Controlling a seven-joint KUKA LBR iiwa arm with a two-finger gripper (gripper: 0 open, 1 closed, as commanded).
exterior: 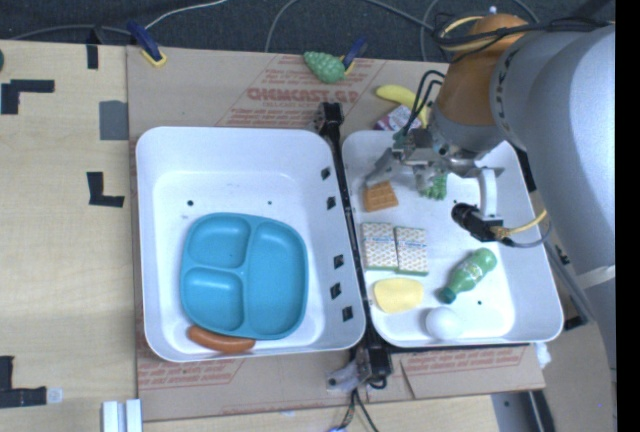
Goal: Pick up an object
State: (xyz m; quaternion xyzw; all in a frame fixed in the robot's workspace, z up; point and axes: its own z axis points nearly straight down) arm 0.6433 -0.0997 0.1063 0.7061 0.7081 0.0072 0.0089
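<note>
A cardboard-covered bench (200,90) bears two shallow white bins side by side, with dark carpet and loose cables behind. The arm (560,120) reaches into the right bin (520,320), and its gripper (420,158) hovers low over the far end, near a small brown cracker-like piece (379,196) and a small green item (435,186). Whether it is released or clenched cannot be told from this slant, and nothing is seen caught in it.

To do the pick well, I judge it should settle squarely over one item, the brown piece being nearest, descend straight, and close only once that item sits centred, clear of the bin wall.

Counted in the right bin: one brown piece, one small green item, two quilted squares (394,248) touching, one yellow lump (398,295), one white ball (443,323), one green bottle (467,275).

The left bin (160,160) holds one blue divided plate (243,274) and one orange sausage (220,341) at its near edge. Beyond the bins lie one green toy (324,66) and one banana (396,94).
</note>
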